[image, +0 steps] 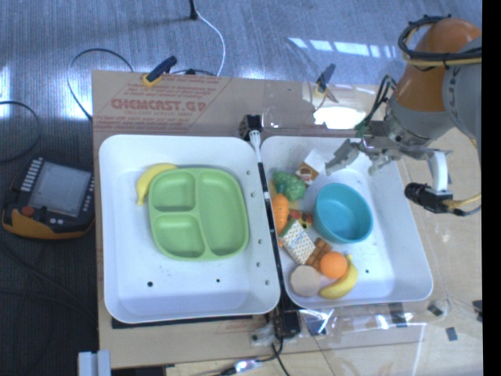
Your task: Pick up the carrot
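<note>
Above the right bin: the gripper (356, 153) hangs over the bin's far rim, its two grey fingers spread apart with nothing between them.
Arm: the grey KUKA arm (427, 108), with its orange band (438, 49), reaches in from the right side of the bench.
Carrot: the carrot (279, 212) lies in the right bin (407, 269), tight against the wall it shares with the left bin, well apart from the gripper.
Beside the carrot: a green broccoli-like piece (289, 185) sits just beyond it, and a checkered packet (297, 243) lies just in front of it.
Blue bowl: the blue bowl (342, 212) stands upright in the middle of the right bin, between the carrot and the bin's outer wall.
Near corner of the right bin: an orange ball (333, 265), a yellow banana (343, 286) and a pale, rounded item (305, 280) crowd together, touching.
Left bin: the left bin (125, 288) holds a green divided plate (197, 212), with a second banana (149, 181) at the plate's far-left edge.
Off the bench: a handheld control pendant (51, 197) rests on the floor to the left.
</note>
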### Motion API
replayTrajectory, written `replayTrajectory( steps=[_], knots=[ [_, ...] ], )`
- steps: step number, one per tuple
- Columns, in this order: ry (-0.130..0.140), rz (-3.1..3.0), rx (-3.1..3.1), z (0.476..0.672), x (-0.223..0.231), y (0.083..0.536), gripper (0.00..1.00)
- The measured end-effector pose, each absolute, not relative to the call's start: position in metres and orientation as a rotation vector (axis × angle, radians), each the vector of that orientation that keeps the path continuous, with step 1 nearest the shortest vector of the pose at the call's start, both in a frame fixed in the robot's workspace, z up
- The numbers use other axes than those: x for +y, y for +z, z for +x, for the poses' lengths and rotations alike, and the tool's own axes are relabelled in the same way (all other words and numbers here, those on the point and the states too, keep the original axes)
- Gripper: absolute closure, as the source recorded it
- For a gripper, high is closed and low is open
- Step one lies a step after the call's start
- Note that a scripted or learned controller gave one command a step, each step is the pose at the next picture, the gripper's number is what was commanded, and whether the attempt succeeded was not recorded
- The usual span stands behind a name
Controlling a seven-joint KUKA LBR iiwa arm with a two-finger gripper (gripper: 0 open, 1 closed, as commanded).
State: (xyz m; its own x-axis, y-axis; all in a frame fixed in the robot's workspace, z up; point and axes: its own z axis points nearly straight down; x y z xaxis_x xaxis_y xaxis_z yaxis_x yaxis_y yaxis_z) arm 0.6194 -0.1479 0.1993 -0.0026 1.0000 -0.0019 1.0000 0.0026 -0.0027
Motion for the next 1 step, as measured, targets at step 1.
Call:
replayTrajectory(
  steps=[1],
  knots=[
    [0.004, -1.950, -2.461, 0.5558, -0.0920, 0.1828, 0.00]
  ],
)
